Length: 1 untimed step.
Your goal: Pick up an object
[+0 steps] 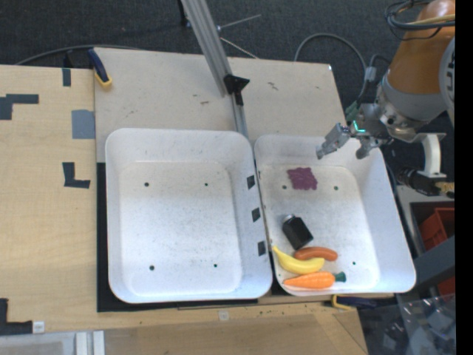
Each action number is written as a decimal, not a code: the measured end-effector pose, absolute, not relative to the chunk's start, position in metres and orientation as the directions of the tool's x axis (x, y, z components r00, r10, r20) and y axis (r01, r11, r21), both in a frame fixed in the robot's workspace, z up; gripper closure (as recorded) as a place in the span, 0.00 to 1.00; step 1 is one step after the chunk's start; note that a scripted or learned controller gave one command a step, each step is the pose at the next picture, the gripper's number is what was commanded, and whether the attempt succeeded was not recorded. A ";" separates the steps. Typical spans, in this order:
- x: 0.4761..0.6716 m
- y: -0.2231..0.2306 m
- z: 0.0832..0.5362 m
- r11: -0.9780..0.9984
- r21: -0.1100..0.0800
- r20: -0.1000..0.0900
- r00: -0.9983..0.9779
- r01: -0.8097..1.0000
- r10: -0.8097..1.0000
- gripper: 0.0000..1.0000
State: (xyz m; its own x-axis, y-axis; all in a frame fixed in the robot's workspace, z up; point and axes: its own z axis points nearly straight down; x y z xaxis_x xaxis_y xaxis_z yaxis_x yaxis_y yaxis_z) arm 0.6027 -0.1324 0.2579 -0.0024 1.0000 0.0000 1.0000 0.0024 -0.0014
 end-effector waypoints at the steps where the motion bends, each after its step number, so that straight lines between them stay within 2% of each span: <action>1: 0.602 -0.137 0.213 0.001 -0.006 -0.001 -0.001 1.000 1.000 0.00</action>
